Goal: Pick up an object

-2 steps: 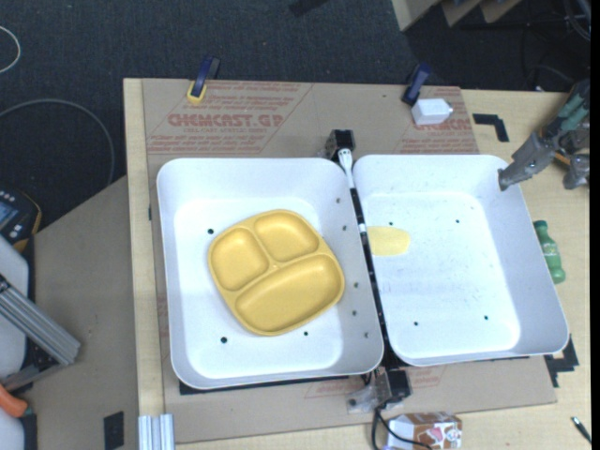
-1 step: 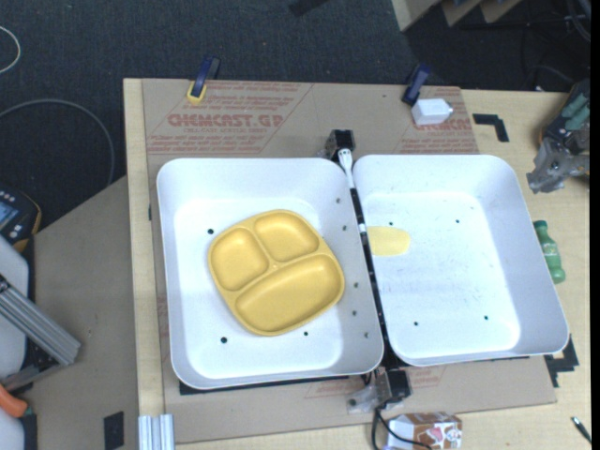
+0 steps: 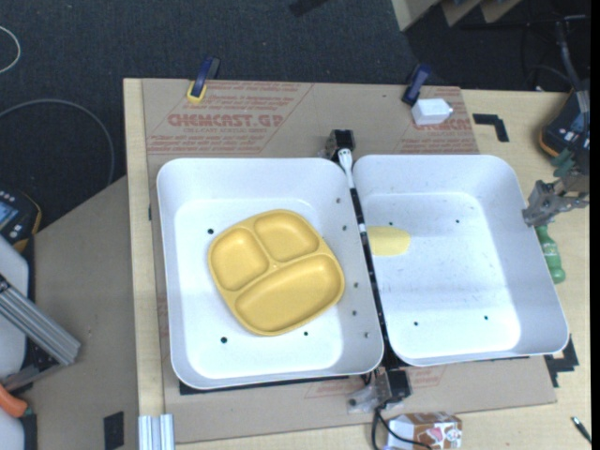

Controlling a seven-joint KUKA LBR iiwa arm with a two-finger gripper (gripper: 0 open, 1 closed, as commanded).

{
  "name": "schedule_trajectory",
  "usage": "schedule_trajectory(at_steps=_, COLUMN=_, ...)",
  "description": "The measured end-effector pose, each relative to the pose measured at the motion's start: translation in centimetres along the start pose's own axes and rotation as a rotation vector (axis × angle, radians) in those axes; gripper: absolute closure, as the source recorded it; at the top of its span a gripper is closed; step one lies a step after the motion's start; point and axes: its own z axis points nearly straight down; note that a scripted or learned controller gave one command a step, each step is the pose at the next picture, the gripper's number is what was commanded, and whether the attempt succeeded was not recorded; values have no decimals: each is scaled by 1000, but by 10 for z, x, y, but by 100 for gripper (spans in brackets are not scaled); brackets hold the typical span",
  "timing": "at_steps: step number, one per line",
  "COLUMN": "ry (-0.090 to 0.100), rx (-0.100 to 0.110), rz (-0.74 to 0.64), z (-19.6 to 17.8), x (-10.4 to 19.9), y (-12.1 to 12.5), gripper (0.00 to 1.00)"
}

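claw [image 3: 553, 198]: right edge, grip state unclear | bench [image 3: 141, 251]: cardboard-topped | floor [image 3: 94, 26]: dark carpet, cables

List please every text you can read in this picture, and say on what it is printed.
"CHEMCAST G.P": red print on the brown board behind the left bin.
Same red print behind the right bin, by the white block: too blurred to read.
Small packet at the front edge: print too small to read.

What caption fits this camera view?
Yellow divided plate in the left bin; small yellow object in the right bin.
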Motion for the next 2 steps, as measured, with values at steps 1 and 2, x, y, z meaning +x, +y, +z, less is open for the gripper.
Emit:
schedule_trajectory(at_steps=1, ry=-1, rx=-14, rz=-10, z=-81, x=69, y=11, gripper=100)
schedule_trajectory(at_steps=2, ry=3, rx=-4, rz=-17, z=-76, x=207, y=-14, gripper=100)
